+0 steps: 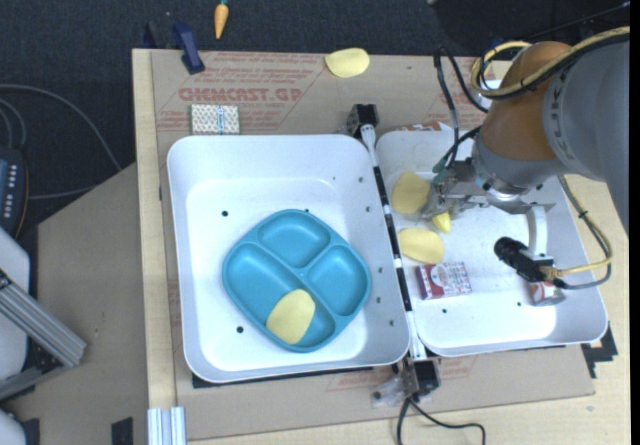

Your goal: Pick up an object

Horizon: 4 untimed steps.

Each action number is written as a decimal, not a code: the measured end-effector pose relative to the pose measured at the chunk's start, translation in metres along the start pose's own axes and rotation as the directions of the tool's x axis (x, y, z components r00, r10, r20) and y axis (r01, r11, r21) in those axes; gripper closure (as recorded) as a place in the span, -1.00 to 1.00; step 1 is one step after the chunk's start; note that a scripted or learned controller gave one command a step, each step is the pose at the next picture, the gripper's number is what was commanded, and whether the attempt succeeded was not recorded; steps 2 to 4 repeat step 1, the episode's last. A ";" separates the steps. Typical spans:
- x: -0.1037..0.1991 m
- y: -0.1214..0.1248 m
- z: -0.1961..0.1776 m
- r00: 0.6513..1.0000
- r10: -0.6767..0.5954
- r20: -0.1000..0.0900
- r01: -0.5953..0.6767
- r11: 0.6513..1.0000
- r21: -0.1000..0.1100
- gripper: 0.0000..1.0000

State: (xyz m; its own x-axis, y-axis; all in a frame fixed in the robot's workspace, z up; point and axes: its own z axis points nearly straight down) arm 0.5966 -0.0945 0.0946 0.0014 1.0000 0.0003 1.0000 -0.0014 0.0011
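Grey arm (600, 103) with orange band (520, 108) and looped yellow cables (497, 63).

Glossy white plastic bins (190, 193), a smooth blue plastic tray (330, 268) — on a matt brown cardboard sheet (270, 83).

A single fixed camera looks down at a slant from above the worktop (250, 83), far enough off to take in both bins (200, 183) side by side, the floor beyond its far edge, and the arm (560, 103) reaching in from the right.
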 end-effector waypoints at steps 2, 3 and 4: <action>0.123 -0.008 -0.090 1.000 -0.003 -0.001 0.003 1.000 0.000 1.00; 0.123 -0.008 -0.090 1.000 -0.003 -0.001 0.003 1.000 0.000 1.00; 0.123 -0.008 -0.090 1.000 -0.003 -0.001 0.003 1.000 0.000 1.00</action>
